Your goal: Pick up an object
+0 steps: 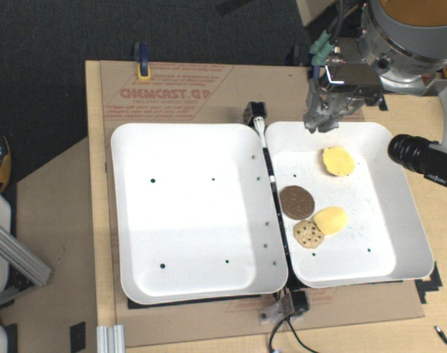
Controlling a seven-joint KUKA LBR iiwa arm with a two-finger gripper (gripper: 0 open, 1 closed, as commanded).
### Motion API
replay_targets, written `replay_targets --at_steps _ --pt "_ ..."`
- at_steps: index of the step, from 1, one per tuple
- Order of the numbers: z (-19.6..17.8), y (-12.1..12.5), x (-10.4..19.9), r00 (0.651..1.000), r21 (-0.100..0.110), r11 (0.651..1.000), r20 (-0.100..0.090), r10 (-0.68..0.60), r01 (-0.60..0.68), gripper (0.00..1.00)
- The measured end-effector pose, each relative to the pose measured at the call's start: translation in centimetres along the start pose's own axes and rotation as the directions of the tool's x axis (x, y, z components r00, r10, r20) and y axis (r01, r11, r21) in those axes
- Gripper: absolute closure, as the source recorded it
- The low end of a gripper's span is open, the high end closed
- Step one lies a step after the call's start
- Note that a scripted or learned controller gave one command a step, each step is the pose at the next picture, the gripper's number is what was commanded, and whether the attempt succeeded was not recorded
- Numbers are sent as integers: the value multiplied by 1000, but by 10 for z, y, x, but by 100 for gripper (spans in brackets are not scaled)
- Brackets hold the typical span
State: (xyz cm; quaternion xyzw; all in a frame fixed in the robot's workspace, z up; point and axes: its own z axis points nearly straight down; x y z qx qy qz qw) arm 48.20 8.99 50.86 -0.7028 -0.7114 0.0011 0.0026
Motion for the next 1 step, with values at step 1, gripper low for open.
replay_targets --at_steps 1 --pt "205 23 -2 1000 11 1000 5 14 -14 100"
